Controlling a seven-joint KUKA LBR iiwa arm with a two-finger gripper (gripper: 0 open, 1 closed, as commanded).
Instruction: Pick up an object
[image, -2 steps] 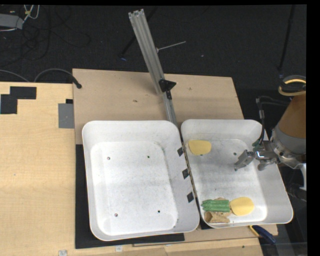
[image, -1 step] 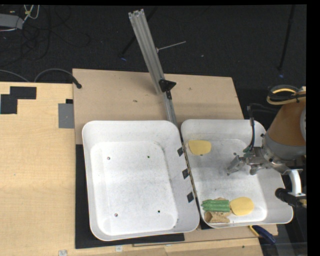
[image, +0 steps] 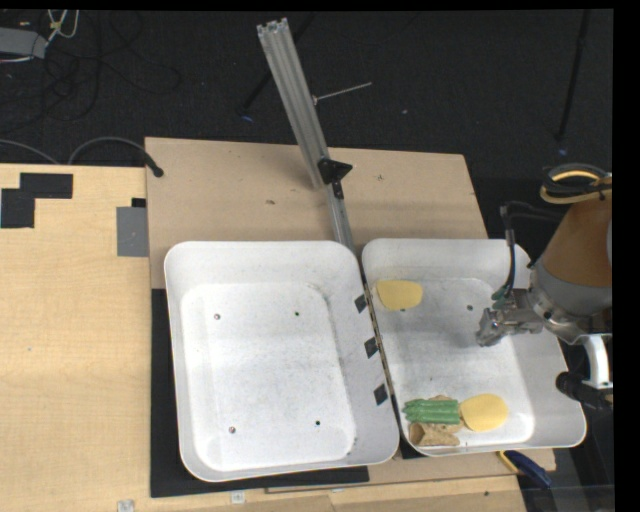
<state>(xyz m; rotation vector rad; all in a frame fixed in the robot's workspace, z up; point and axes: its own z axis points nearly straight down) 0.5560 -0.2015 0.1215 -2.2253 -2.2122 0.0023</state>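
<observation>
yellow disc | right bin, far-left corner | pincer apart, grip state unclear

- One cam only, fixed high above the bench, looking down at a slant, not straight overhead.
- It faces toward the far side: dark floor w/ cables at top of pic, bench's near edge at bottom.
- Mid distance: both white bins fit whole, left bin approx centre of pic, right bin toward the right.
- Arm comes in from the right edge, cut off by the pic border, so its base lies outside the view.
- Slanted metal rail rises from behind the bins toward top centre.
- Pale wood table fills the left side.
</observation>
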